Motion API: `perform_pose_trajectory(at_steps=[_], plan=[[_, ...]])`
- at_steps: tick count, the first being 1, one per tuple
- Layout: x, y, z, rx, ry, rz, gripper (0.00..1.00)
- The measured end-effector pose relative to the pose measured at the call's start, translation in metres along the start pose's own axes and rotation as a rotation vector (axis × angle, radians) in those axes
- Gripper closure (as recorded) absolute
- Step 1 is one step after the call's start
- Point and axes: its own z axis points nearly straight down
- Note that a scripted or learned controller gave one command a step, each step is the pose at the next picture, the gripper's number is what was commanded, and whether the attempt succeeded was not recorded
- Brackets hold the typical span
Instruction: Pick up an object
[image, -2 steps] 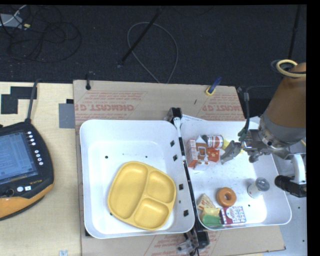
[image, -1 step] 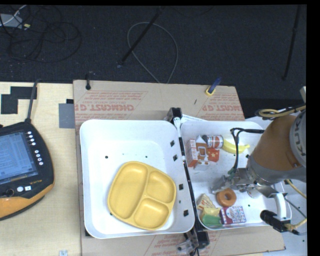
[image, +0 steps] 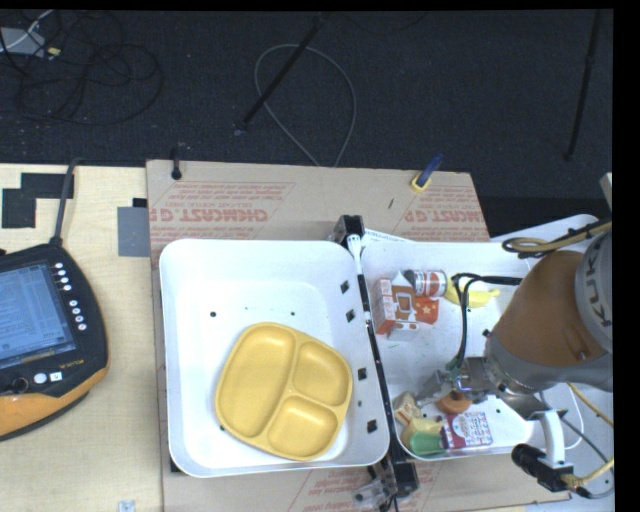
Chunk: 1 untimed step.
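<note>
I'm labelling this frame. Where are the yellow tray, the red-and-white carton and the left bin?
yellow tray (image: 283, 390), camera view: its centre divider.
red-and-white carton (image: 404, 306), camera view: its front face.
left bin (image: 250, 272), camera view: bare floor.

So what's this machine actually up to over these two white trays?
A grey and orange robot arm reaches in from the right over the right bin, which holds a jumble of small items: a red and white carton, a can, something yellow and a few packets near the front. It is meant to pick one up. Its hand sits low among the front items, but nothing can be seen held. The left bin holds a yellow divided plate.
</note>
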Motion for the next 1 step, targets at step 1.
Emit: perform_pose_trajectory(at_steps=[1], plan=[[-0.0008, 0.0007, -0.0098, 0.003, 0.003, 0.005, 1.00]])
